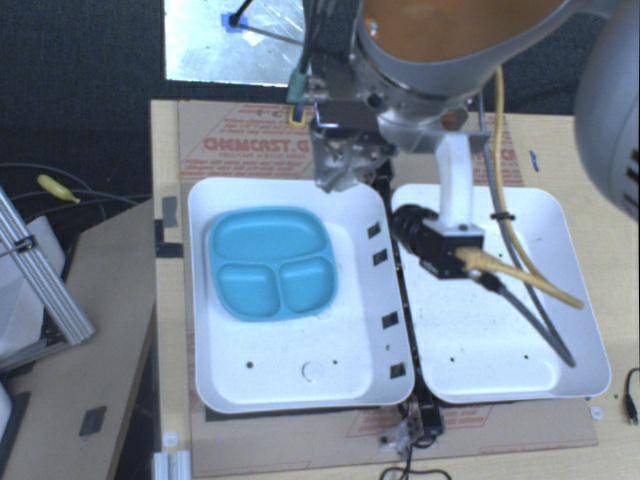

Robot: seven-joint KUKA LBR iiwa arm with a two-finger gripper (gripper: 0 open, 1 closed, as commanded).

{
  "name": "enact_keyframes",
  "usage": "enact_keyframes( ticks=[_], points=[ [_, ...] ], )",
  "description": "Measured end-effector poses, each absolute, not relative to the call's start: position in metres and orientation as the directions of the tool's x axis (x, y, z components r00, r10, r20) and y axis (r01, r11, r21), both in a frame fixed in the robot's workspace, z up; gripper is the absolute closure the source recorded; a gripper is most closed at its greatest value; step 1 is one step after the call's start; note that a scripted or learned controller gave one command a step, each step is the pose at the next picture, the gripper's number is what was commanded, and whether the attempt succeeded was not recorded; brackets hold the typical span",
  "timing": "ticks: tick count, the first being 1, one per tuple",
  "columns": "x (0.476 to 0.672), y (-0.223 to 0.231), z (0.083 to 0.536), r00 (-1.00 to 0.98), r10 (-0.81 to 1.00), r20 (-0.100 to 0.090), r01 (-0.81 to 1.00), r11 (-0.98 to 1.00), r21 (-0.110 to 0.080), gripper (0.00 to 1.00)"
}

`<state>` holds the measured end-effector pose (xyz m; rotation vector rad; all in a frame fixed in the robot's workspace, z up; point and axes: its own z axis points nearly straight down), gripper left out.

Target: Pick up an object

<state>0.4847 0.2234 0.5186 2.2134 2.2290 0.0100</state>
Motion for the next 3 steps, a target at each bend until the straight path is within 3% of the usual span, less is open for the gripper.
enact_keyframes(
  ticks=[1,2,3],
  points=[
    [0.486,0.190,0.441,0.002,1.000,-0.003,1.000,-0.002,-0.005,1.00],
    [0.487,0.192,0.456,-0.005,1.000,0.001,1.000,0.005,0.004,1.00],
    [0.487,0.143,0.513,0.003,1.000,0.002,1.000,-0.003,0.008,1.00]
  ],
)
